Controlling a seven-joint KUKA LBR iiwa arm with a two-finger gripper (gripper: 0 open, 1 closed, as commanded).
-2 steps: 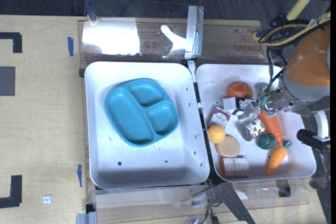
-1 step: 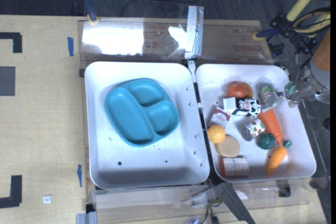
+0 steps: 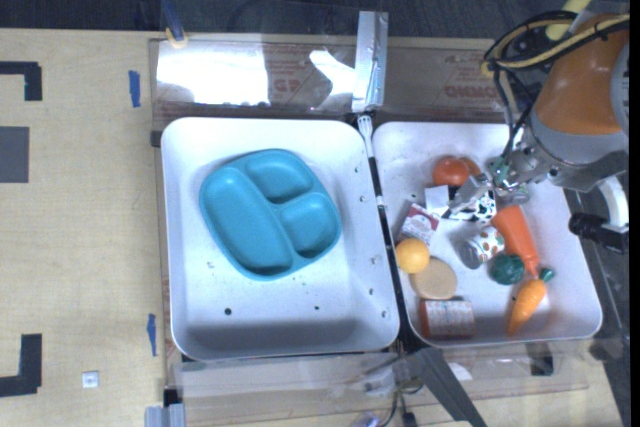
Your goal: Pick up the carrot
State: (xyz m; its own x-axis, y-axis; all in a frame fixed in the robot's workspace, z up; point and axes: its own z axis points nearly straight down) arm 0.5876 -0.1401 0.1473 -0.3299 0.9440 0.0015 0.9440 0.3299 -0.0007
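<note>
Bins, two, white, side by side on table [image 3: 70,245]. Left bin [image 3: 190,305]: one blue divided plate [image 3: 268,212], lying at a slant. Right bin [image 3: 575,315]: carrot [image 3: 518,233], orange, with green top [image 3: 507,268], right of centre; second small orange piece [image 3: 526,301] near front right corner; tomato [image 3: 455,170]; yellow fruit [image 3: 412,256]; tan round [image 3: 436,280]; can [image 3: 446,317]; cow-patterned item [image 3: 481,208]. Arm [image 3: 585,105] enters from right. Claw [image 3: 495,180] low over right bin, near carrot's upper end; whether wide or narrow, cannot tell.
</note>
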